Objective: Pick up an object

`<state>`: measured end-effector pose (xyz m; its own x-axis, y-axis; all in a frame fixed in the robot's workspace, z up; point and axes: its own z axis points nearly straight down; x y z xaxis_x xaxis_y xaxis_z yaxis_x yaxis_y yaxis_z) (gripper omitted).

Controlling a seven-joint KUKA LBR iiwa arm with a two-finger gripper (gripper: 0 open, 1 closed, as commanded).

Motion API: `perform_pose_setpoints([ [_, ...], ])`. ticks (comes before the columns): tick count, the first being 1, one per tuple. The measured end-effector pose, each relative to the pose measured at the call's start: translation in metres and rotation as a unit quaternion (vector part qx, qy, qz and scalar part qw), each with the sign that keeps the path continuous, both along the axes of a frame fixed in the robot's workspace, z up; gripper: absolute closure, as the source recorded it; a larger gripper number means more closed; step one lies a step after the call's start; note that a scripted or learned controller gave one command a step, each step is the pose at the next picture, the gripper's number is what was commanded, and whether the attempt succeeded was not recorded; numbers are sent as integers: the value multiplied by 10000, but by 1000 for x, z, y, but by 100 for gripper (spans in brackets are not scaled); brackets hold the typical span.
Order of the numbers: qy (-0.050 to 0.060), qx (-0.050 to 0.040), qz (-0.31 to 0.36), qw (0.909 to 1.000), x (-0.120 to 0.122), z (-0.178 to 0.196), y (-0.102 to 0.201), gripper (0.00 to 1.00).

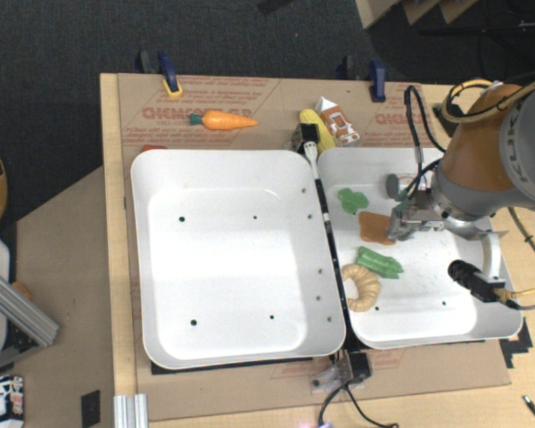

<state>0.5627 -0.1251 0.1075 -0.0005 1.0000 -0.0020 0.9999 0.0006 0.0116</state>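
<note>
Gripper [399, 225] down low in the right bin [428, 328], its metal tip right up against the right edge of a brown block [373, 227]; from this angle I cannot tell how far the jaws are parted, nor whether the block sits between them; the grey arm [508, 163] with its orange band comes in from the right above it.

Nearest in that bin, a tan curved pastry-like piece [364, 288] lies close to the left wall; just beyond it, a long green vegetable [378, 262], lying slantwise, its near end almost touching the pastry piece; farther on, the brown block at the gripper; farther still, a small green leafy piece [353, 201], apart from the block.

Left bin [160, 266], alongside, its right rim overlapping the right bin's left rim.

On the far strip of the brown board [116, 123], beyond the bins: an orange carrot [225, 121] lying flat above the left bin; a yellow item [314, 127] and a brown-and-white packet [341, 126] together near the gap between the two bins.
</note>
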Motion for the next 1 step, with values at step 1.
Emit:
perform_pose_setpoints([
  [1,30,-6,8,10000,21,-21,17,100],
])
